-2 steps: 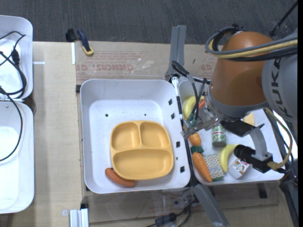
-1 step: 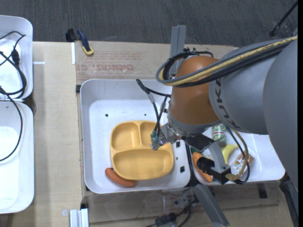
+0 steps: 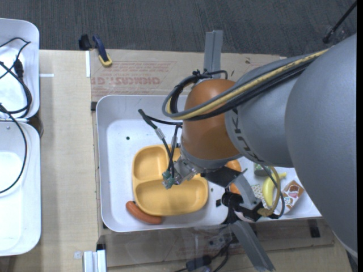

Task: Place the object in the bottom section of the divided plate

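**Kid:** What is the big grey and orange robot arm (image 3: 238, 118) doing?

**Me:** I have it hanging over the right shallow white plastic bin (image 3: 108, 152). It reaches in from the right, so it covers much of the bin.

**Kid:** Where is the plate?

**Me:** The yellow divided plastic plate (image 3: 153, 180) lies flat in the bin. Its wide bottom section faces the near wall. The end effector (image 3: 170, 178) sits low over the plate, close to the ridge above that bottom section. I think it is there because the bottom section is where the object must go.

**Kid:** Is it holding something?

**Me:** I cannot tell. The arm hides that part, and it looks tiny and dark. I cannot tell if it is released or clenched.

**Kid:** So where is the object?

**Me:** I am not sure which one it is. A reddish-brown toy sausage (image 3: 143, 213) lies in the bin, touching the plate's near rim, outside it. A yellow toy banana (image 3: 269, 190) lies further right, well apart from the plate.
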Available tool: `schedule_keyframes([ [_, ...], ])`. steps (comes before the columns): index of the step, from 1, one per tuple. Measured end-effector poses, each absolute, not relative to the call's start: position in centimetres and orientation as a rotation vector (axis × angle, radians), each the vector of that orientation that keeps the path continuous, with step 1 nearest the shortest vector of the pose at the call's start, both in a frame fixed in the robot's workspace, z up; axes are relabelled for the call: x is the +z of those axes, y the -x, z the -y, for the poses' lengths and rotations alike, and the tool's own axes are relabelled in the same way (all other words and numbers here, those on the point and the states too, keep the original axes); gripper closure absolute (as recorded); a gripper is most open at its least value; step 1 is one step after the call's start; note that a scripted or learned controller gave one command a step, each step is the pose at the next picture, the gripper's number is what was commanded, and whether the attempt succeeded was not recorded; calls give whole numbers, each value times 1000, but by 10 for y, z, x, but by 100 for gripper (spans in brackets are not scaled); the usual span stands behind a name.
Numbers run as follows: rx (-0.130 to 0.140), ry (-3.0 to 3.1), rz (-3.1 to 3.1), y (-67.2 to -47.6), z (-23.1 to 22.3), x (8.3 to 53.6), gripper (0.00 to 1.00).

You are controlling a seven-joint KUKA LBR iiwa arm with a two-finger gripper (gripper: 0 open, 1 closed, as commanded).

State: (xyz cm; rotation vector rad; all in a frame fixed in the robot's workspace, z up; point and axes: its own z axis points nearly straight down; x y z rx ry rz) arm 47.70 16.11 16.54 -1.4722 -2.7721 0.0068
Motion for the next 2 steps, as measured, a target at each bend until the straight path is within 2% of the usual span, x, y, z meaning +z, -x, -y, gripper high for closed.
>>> schedule_keyframes([
  [1, 3, 1630, 2686, -478, -24, 191, 100],
  [2, 3, 1692, 2647, -478, -76, 219, 100],
])
